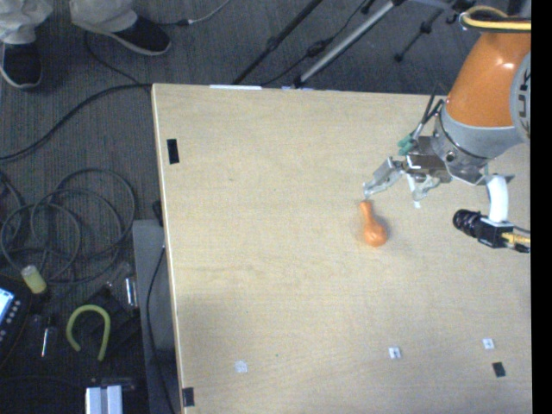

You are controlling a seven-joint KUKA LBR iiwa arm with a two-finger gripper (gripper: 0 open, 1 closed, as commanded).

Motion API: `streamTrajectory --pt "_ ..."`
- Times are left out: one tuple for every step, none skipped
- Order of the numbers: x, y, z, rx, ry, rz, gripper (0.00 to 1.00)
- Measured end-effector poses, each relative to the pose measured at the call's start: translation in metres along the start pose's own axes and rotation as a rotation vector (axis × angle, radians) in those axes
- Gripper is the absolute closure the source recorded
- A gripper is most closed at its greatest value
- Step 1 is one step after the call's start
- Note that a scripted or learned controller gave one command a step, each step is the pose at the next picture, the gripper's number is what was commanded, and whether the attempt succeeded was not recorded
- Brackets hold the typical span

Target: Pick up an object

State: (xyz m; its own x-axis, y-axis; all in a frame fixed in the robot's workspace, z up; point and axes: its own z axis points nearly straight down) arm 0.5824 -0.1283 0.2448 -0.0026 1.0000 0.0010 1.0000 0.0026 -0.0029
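An orange pear-shaped object [372, 226] lies on the light wooden bench top [276, 257], narrow end pointing up-left. My gripper [398, 185] hovers just above and to the right of it, its two silver fingers [379, 180] spread apart and open with nothing between them. The orange-banded wrist [487, 84] reaches in from the right edge.
A black cylindrical part with a yellow tip [485, 227] juts from the arm at the right. Small markers [394, 352] dot the bench near the front. Cables, a green hook [89, 326] and a person's shoes [129, 33] are on the floor to the left and behind.
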Motion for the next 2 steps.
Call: streamTrajectory --pt "-0.0278 0.0013 0.1614 0.001 0.0 -0.129 0.0" --pt "-0.0272 0.0013 0.1528 0.001 0.003 -0.129 1.0"
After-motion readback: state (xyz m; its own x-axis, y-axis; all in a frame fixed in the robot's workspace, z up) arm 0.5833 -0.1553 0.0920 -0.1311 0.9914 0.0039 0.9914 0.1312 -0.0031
